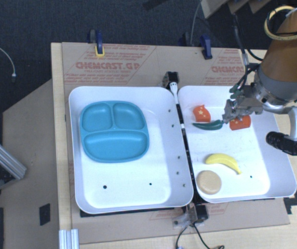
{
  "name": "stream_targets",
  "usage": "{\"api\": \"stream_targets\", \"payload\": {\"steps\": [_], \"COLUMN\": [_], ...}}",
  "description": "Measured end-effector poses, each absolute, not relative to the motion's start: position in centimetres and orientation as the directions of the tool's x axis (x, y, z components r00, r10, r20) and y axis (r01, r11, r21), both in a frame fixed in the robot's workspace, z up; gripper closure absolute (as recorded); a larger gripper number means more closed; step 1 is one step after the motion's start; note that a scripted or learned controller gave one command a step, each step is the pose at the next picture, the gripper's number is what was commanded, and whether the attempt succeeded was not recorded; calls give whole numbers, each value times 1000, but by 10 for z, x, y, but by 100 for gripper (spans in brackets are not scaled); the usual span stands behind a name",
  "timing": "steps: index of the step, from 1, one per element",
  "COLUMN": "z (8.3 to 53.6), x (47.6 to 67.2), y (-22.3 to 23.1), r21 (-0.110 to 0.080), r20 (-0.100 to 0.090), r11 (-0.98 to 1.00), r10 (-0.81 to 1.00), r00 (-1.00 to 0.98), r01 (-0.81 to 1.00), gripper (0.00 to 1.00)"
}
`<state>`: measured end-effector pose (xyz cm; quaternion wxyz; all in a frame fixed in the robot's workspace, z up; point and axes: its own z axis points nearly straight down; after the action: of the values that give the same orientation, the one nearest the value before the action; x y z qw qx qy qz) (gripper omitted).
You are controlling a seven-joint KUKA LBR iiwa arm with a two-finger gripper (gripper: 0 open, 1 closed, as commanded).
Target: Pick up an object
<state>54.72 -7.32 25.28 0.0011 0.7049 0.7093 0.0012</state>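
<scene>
Blue plastic, moulded into a three-compartment divided plate [115, 131], sits in the upper left part of the left white bin [125, 196]. Both shallow bins lie side by side on a brown cardboard-covered bench top [138, 56] printed with red lettering, and two blue clamps [97, 40] grip its far edge.

Across the divide, the right white bin [252, 188] carries several small items. A small red strawberry-like toy [201, 113] lies near its upper left corner, with a dark teal, pepper-shaped toy [209, 125] just beside and below it. Lower down, a yellow toy banana [224, 163] rests above a round tan biscuit-like disc [209, 182] at the near edge.

Further right, a red-orange block-shaped object [241, 122] lies directly beneath the two-finger gripper [233, 113], which hovers low over the bin's upper part at the teal toy's right tip. Whether its fingers are apart or together cannot be told. Behind it rises the grey arm with its orange band [288, 40].
</scene>
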Motion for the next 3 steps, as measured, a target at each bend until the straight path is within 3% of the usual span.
{"api": "stream_targets", "payload": {"steps": [3], "z": [235], "x": [602], "y": [58], "r21": [3], "r20": [0], "r11": [3], "r10": [1000], "r00": [-3], "r01": [1000], "gripper": [100]}}
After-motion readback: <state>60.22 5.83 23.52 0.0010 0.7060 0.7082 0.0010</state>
